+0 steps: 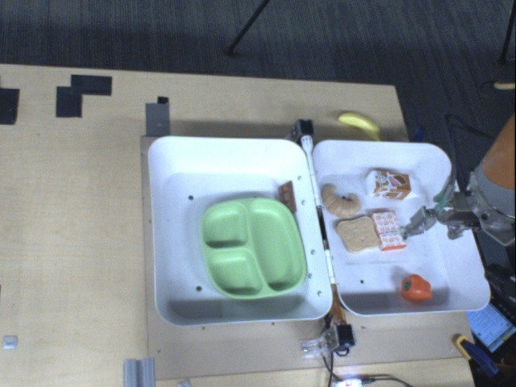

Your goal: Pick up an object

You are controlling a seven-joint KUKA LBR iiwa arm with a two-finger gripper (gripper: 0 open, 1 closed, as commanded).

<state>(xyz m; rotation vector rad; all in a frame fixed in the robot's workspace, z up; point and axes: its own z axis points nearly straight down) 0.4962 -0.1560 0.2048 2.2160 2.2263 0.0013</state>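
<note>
Orange toy (pixel 416 288) nearest; red-white packet (pixel 388 230) print blurred, touching pincer (pixel 409 227).

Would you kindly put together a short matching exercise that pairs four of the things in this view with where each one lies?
Things:
1. green divided tray
2. red pepper
3. banana
4. small carton

Places:
A. on the bench behind the right bin
B. in the left bin
C. near the right bin's front edge
D. toward the back of the right bin

Pairs: 1-B, 2-C, 3-A, 4-D
</note>
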